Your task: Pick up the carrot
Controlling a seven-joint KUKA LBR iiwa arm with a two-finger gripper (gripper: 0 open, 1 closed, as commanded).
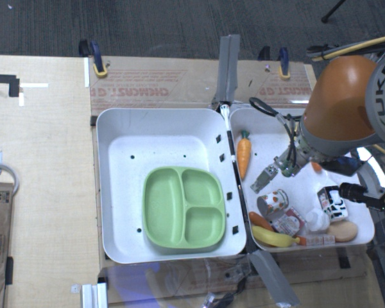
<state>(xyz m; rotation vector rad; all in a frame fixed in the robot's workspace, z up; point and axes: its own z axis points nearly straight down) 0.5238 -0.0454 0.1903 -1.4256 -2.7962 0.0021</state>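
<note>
Carrot (243,155) in right bin (264,122), green plate (183,207) left

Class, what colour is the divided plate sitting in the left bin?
Light green; the plate shows plainly in the camera view.

Fixed overhead slant over both bins (109,172)

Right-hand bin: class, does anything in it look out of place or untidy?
Somewhat. The carrot lies alone along the right bin's left wall, while the banana, a small can and packets are jumbled together at its near end. Nothing looks spilled or broken.
</note>
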